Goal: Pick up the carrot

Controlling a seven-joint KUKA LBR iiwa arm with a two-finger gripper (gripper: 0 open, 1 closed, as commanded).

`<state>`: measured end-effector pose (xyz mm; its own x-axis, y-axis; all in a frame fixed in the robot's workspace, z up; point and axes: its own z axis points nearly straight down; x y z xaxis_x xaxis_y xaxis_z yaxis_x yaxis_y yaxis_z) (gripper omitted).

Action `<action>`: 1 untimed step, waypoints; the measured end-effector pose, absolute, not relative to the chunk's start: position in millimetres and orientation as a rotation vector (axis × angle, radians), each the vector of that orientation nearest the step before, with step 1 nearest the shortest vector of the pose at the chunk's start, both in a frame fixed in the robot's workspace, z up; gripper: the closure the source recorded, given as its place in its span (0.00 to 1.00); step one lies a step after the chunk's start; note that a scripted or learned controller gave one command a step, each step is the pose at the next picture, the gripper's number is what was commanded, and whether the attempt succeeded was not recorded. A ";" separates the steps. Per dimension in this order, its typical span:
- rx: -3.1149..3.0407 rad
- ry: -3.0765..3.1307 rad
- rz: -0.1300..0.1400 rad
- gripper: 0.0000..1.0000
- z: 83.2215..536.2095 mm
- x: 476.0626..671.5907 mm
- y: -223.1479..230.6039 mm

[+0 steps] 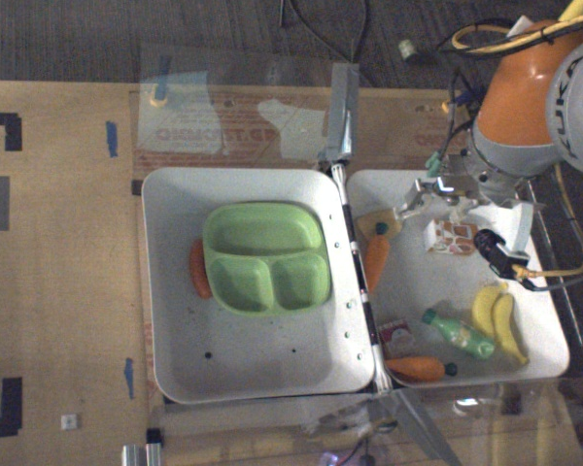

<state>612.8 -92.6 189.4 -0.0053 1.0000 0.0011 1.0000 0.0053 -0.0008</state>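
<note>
An orange carrot (pixel 376 260) lies lengthwise against the left wall of the right bin (pixel 554 357). A second carrot (pixel 416 368) rests along that bin's front edge. My gripper (pixel 418 198) hangs over the bin's back left part, above and to the right of the first carrot and apart from it. The grey and orange arm (pixel 530 95) reaches in from the upper right. Nothing is visibly held.
The right bin also holds a green bottle (pixel 459 333), bananas (pixel 497 318), a red and white packet (pixel 454 236), a small carton (pixel 395 334) and a yellowish piece (pixel 379 226). The left bin (pixel 175 357) carries a green divided tray (pixel 266 257) with an orange item (pixel 199 268) beside it.
</note>
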 end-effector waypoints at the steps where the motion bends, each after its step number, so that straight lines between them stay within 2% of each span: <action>1: -2.073 -2.402 -0.036 0.00 122.2 619.3 -102.9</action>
<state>619.3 -102.9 122.2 -0.1459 0.9893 -0.0088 0.9885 0.1462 0.0376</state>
